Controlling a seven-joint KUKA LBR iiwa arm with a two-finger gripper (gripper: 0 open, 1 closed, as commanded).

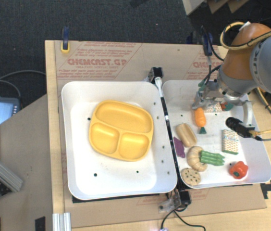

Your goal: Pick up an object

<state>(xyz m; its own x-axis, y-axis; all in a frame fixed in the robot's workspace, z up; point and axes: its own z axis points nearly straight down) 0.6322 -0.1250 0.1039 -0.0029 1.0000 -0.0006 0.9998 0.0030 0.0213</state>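
gripper [205, 101]: over right bin [260, 167], just above the carrot [200, 118], grip state unclear | carrot: in right bin's upper part, long axis near vertical, green end toward bottom | yellow plate [121, 130]: left bin [73, 143]

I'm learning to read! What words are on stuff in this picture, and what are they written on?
"CHEMCAST GP", in red letters on the brown board under the bins. The last letters are fuzzy, so that reading is a best guess.
The small red lines above and below it on the board are too small to read.
More red print on the board near the robot arm is too blurry to read.
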